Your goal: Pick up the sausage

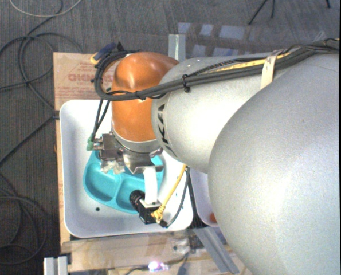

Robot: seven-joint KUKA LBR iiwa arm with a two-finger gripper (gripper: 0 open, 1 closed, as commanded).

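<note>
My arm reaches far over the left bin (73,153), its orange band (137,105) and grey wrist pointing straight down. The gripper (120,162) hangs below the wrist over the upper part of a turquoise plastic object (104,188) that lies in the middle of this bin. The wrist and its mount hide what lies directly under the gripper. A black connector with a yellow cable (149,209) hangs beside the wrist near the bin's front wall.
The big grey arm body covers most of the right bin (200,208); a small orange patch (213,217) peeks out at its front edge. A cardboard sheet (73,76) lies behind the left bin. Cables trail on the floor to the left.
</note>
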